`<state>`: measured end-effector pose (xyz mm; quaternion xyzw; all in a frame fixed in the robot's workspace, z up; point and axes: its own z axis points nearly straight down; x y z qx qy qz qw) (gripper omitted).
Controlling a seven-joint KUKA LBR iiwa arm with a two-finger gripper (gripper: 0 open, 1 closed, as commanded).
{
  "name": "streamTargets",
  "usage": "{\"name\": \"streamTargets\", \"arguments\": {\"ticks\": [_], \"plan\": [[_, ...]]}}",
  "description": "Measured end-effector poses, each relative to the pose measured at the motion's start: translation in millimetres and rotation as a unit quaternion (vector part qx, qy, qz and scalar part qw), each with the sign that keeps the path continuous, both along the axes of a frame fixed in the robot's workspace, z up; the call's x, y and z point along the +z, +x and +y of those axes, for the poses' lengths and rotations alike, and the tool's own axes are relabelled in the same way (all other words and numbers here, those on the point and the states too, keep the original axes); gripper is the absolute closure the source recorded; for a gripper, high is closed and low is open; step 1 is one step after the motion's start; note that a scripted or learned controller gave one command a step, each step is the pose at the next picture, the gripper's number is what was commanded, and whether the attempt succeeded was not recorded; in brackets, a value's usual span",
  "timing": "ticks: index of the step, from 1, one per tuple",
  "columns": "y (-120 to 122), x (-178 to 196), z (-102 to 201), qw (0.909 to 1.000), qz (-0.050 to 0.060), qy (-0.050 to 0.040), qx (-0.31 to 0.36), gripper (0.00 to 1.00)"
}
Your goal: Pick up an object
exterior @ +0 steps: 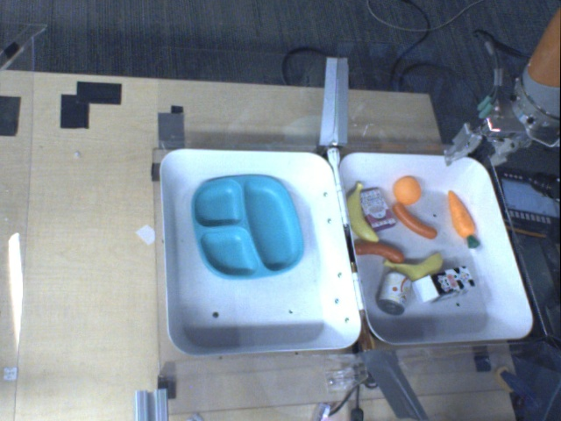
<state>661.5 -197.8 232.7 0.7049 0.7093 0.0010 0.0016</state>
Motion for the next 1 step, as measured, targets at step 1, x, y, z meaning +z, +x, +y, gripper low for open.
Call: {"name": "streamTargets", "arguments": {"ticks": [1], "plan": [[8.5, -99.5, 51.7, 0.9999, 0.001, 0.0005, -0.012, 0.00]]}}
